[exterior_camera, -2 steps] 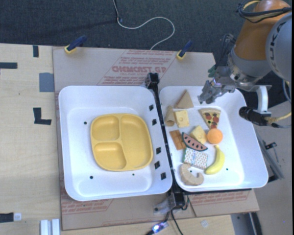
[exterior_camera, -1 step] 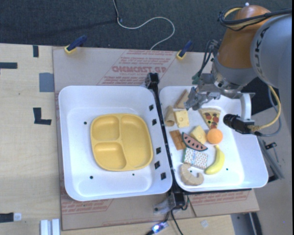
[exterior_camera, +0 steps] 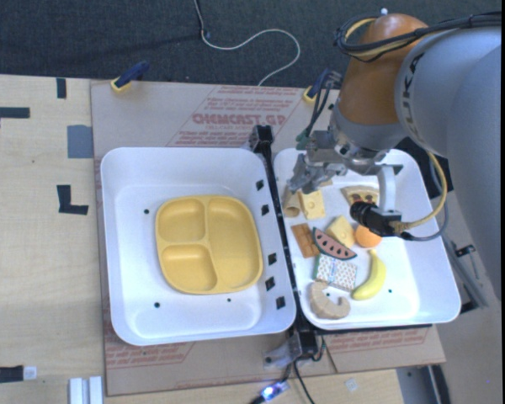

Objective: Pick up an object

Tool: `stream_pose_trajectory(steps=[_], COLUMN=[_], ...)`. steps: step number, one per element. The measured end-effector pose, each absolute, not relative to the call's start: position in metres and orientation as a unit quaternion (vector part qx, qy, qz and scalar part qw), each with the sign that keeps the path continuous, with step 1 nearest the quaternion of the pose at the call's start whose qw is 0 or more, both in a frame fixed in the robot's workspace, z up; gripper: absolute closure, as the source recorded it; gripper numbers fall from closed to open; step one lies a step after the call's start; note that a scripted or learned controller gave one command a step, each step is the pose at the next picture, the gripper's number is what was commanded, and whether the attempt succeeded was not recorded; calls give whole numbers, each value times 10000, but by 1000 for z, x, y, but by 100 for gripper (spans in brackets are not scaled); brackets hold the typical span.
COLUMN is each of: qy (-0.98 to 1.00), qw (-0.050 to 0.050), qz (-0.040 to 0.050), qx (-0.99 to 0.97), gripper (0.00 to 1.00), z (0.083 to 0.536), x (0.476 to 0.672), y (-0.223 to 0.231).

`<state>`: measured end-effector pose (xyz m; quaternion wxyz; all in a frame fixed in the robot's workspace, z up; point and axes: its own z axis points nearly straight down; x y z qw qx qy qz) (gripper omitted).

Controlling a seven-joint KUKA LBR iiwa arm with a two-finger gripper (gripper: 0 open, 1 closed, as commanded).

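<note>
Just below gripper (exterior_camera: pixel 307 175) in rt bin (exterior_camera: pixel 433 297), cheese wedge (exterior_camera: pixel 313 204), apparently untouched; finger state unclear.

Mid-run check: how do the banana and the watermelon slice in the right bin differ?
The banana is plain yellow; the watermelon slice is red with dark seeds and a dark rind. The banana is a long curved piece, the slice a short wedge. The banana lies nearer the bin's front right, the slice nearer its middle, closer to the gripper. Both are toy foods lying flat in the right bin.
</note>
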<state>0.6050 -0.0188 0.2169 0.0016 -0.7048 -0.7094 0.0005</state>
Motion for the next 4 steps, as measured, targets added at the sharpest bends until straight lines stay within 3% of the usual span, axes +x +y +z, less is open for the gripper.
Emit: stream_pose_trajectory(steps=[2,3,4], qy=[-7099,-7082,-7081], qw=[20,8,13], qz=[6,15,9], qx=[-7043,-7060,-7062], gripper=[100,100,100], z=[229,215,230], x=[570,579,565], y=[89,101,106])
